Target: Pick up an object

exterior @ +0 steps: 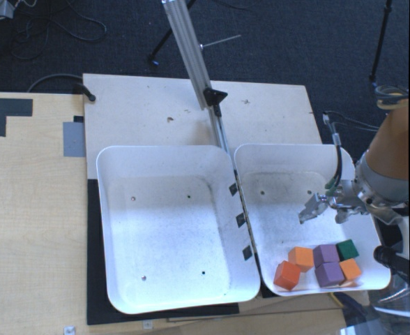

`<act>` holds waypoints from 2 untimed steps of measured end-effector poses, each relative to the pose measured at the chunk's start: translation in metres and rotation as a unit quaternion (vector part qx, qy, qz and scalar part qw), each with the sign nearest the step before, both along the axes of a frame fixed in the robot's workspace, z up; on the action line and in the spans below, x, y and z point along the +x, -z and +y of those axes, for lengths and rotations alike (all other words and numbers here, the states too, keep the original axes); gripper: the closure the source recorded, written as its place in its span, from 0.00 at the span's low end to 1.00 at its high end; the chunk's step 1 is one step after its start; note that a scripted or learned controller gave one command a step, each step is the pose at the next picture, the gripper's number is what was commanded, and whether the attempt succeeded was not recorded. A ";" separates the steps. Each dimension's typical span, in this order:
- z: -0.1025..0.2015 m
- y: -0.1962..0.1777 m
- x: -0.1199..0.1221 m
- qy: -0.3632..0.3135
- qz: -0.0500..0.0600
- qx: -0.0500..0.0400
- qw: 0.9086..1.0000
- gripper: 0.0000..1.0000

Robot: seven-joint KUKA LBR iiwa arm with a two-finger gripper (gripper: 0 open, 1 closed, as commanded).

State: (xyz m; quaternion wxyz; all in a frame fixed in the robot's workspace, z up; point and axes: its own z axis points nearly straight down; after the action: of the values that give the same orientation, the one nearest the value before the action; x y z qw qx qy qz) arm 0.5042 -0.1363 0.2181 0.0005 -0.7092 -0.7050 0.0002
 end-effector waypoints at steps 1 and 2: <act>0.035 0.127 -0.017 -0.002 -0.001 0.000 1.000 0.00; -0.014 0.126 0.022 -0.002 -0.002 -0.001 1.000 0.00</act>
State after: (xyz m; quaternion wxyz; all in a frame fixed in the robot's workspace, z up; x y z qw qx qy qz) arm 0.5263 -0.1499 0.0924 -0.0016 -0.7080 -0.7062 -0.0005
